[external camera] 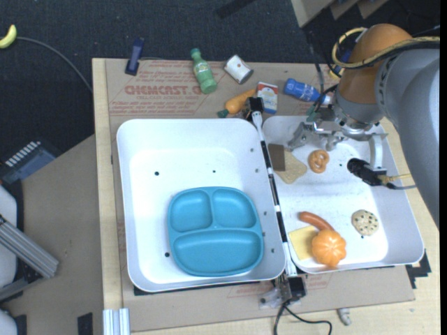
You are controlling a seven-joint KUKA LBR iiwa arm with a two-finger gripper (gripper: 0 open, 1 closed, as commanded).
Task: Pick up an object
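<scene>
1. hovering low over the right bin (398, 246), the tool (323, 132) sits at the bin's far end; can't tell its state from here.
2. pretzel (318, 160) lies just below the tool, w/ no visible grip on it.
3. nearer end of the same bin: cookie (364, 222), hot dog (314, 220), small pumpkin (328, 248) on a cheese slice (299, 241).
4. left bin (140, 187) holds a blue divided plate (215, 230).
5. toy bottles & bits scattered on the tabletop (160, 86) behind the bins.
</scene>
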